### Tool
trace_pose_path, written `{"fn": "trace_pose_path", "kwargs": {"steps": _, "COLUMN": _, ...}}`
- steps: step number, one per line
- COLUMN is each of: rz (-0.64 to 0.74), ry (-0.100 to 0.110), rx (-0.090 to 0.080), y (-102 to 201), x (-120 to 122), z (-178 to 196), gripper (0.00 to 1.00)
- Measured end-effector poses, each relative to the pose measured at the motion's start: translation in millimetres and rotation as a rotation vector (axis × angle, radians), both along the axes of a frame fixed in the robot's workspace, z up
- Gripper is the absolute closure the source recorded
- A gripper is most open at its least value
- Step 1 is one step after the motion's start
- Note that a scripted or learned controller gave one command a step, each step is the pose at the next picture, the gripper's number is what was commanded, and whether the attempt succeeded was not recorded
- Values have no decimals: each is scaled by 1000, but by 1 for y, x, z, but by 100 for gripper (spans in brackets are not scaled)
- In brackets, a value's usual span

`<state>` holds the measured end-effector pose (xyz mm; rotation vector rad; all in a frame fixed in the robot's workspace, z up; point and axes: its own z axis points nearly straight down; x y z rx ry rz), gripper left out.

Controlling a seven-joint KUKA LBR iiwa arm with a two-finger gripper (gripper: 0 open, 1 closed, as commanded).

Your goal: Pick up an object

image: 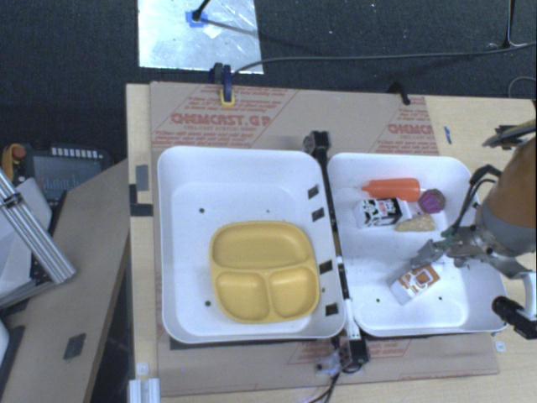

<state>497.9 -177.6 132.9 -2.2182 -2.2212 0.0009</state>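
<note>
Gripper [438, 248] above carton [417, 282] (arm tilted)

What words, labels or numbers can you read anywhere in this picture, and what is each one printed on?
"CHEMCAST G P" in red, on the brown paper-covered board under the bins, upper left.
The same red print repeats at the board's upper right, slanted and partly hidden; only "CHEMCAST" reads.
Small black-and-white carton: print too blurred to read.
Small orange-and-white carton: print too small to read.

Arm pose: reaching in from the right edge.
The arm [512, 212] extends leftward, wrist lowered; the gripper [436, 254] sits at its leading end, angled down-left, with the wrist body up-right of it.
</note>
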Motion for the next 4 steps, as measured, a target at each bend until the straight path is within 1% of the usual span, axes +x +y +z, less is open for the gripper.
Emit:
{"fn": "trace_pose_path", "kwargs": {"steps": 1, "rz": -2, "ry": -2, "rx": 0, "y": 1, "x": 1, "z": -51, "gripper": 0}}
{"fn": "trace_pose_path", "kwargs": {"steps": 2, "rz": -1, "ry": -9, "rx": -3, "y": 0, "x": 3, "z": -37, "gripper": 100}}
{"fn": "trace_pose_path", "kwargs": {"steps": 3, "rz": 2, "ry": -9, "rx": -4, "y": -5, "x": 13, "z": 21, "gripper": 100}}
{"fn": "trace_pose_path", "kwargs": {"steps": 4, "rz": 3, "ry": -11, "rx": -4, "y": -1, "x": 10, "z": 83, "gripper": 100}}
